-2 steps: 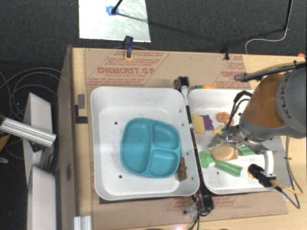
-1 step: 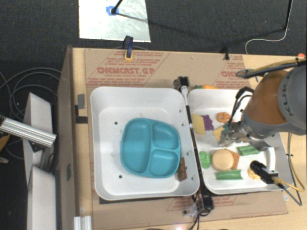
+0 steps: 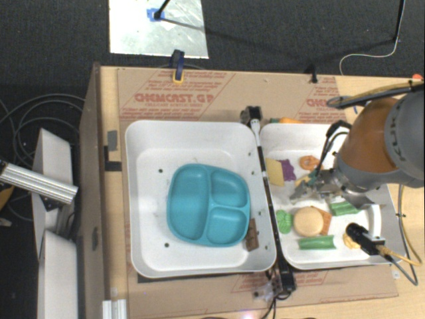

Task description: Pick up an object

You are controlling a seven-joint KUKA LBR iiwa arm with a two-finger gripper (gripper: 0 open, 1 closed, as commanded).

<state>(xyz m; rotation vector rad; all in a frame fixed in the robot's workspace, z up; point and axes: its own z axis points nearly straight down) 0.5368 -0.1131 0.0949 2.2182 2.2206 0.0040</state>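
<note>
Left bin [image 3: 143, 178]: one teal divided plate [image 3: 208, 205] at centre; a small brown piece [image 3: 253, 234] at the plate's 4 o'clock, against the bin wall.

Right bin [image 3: 292, 133]: yellow block [image 3: 274, 172] and purple piece [image 3: 288, 170] at 10 o'clock; orange piece [image 3: 307, 162] near 12; tan bun [image 3: 309, 221] at centre; green round item [image 3: 284, 220] touching the bun's 9 o'clock side; green bar [image 3: 316, 243] at 6 o'clock; another green piece [image 3: 343, 209] at 3 o'clock.

Gripper [image 3: 307, 187]: low over the right bin, above the bun at its 12 o'clock. Jaw state cannot be told; nothing visibly held.
</note>
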